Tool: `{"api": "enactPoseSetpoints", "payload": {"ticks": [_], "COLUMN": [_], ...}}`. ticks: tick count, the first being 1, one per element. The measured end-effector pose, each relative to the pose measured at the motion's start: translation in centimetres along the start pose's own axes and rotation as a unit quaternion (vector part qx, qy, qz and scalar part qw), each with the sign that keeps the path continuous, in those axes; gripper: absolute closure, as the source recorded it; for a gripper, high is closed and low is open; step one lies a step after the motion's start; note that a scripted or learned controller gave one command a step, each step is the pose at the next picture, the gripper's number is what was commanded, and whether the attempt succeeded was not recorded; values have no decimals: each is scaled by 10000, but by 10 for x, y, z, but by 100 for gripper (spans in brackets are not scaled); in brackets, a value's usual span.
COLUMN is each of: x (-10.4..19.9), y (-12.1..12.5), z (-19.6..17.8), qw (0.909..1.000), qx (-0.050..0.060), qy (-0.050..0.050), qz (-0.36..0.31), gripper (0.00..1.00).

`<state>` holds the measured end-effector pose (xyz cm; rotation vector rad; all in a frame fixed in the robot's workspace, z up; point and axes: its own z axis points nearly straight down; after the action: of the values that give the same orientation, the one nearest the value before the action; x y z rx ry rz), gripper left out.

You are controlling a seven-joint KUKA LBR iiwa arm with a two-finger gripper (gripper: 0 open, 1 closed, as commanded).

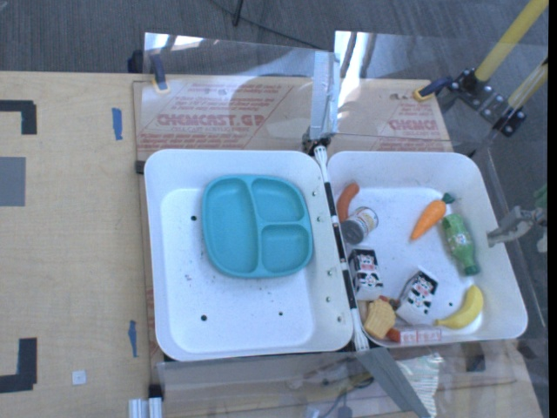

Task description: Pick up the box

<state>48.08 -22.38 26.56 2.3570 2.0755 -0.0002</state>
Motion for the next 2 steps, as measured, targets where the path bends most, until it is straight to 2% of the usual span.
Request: {"api": "enactPoseSetpoints", "payload": {"ticks": [1,2], "x": [9,10], "y": [1,-2], "z": [52,-86], "qw": [9723,9574], "qx": [26,8], "qy": [7,-3], "qz": [2338,2887], "gripper": [0,0]}}
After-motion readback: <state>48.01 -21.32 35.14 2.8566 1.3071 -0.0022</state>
